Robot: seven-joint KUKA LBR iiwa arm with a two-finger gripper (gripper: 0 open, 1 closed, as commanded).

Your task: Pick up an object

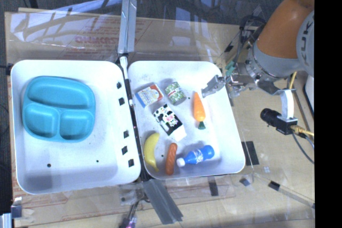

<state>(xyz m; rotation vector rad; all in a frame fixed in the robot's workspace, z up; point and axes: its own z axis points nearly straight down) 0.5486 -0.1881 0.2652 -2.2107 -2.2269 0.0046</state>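
Note:
The right bin [227, 115] holds several objects. An orange carrot [199, 108] lies near its right side, with a green can [175, 92] and a small orange-and-blue carton [149, 95] to its left. A black-and-white patterned box [168, 119] sits in the middle. A banana [152, 151], a brown sausage [171, 158] and a blue bottle [197, 156] lie along the front. My gripper [212, 85] hangs over the bin's upper right part, just above and right of the carrot, and nothing shows in its grasp.
The left bin [21, 168] holds a blue divided tray [59, 108]. A metal strip [127, 29] runs back from the seam between the bins. The arm's orange-banded wrist [283, 18] and cables [283, 120] occupy the bench to the right.

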